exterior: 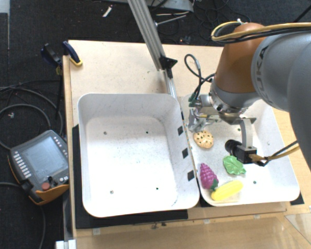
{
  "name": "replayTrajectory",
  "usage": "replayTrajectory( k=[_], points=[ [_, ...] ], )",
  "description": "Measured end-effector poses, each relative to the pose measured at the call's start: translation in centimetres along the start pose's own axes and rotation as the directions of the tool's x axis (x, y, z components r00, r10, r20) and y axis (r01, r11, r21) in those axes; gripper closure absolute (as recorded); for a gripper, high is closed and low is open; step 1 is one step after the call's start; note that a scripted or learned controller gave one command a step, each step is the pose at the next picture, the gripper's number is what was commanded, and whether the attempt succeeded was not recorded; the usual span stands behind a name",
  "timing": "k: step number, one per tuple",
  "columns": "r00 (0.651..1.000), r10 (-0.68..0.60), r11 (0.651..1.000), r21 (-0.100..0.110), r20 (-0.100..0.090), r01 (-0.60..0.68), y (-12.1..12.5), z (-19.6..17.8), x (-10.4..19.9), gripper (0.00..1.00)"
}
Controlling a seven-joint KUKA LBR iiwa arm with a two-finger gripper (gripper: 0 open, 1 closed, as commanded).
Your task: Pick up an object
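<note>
The gripper [198, 119] hovers beside the cookie [203, 138], apparently approaching; its grip state cannot be told; next, descend squarely.

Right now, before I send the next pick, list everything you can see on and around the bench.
left bin: one, white, left half of the bench
right bin: one, white, right half, partly under the arm
cookie: one, tan with dark chips, right bin near its left wall
grapes: one bunch, purple, right bin, lower left
yellow toy: one, yellow, right bin, near the front edge, beside the grapes
green leafy toy: one, green, right bin, above the yellow toy
teach pendant: one, grey and orange, floor left of the bench
metal rail: one, silver, slanting down to the bins' far edge
arm: one, grey with orange band, over the right bin
tool: one, metal, just above the cookie
</note>
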State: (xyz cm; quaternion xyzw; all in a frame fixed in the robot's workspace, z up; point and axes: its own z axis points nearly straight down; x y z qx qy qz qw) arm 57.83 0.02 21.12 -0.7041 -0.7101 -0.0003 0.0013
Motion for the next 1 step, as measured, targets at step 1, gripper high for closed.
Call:
replayTrajectory(
  k=[1],
  points=[
    [1.0,0.001,1.0,-0.003,0.0,-0.001,0.35,-1.42,4.89,1.0]
  ],
)
